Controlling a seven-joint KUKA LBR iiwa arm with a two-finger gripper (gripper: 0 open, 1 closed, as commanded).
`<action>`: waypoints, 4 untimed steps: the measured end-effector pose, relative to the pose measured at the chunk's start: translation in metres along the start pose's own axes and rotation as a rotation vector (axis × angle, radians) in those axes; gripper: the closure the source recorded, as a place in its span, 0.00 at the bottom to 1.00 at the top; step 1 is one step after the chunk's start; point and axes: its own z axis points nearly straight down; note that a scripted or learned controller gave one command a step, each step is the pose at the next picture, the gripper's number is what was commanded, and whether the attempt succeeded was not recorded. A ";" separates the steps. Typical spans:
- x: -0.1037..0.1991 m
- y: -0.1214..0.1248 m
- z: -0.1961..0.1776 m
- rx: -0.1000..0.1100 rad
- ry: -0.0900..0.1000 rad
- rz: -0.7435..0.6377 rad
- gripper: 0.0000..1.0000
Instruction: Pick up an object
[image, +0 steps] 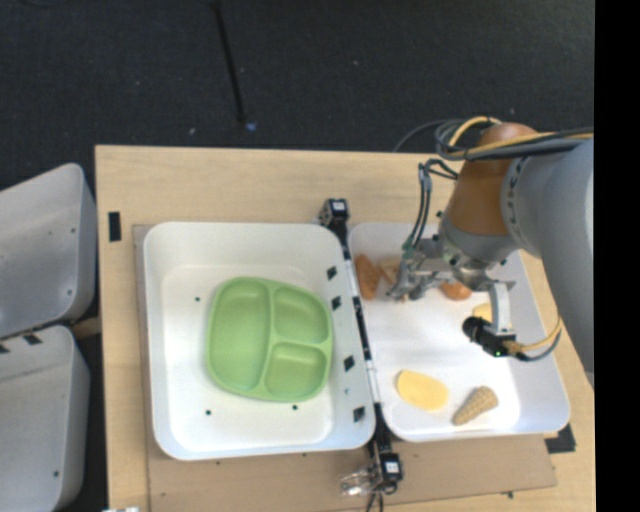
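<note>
Beside gripper (412, 283): small orange-brown piece (367, 276)

A light green plastic divided tray with three compartments (269, 339) lies flat in the left shallow white bin (175, 420) on the pale wooden bench (250, 180).
</note>
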 end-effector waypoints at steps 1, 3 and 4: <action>0.000 -0.001 -0.044 -0.002 0.001 -0.001 1.00; -0.001 0.005 -0.133 0.000 0.001 -0.011 1.00; 0.049 0.004 -0.123 0.003 0.002 -0.014 1.00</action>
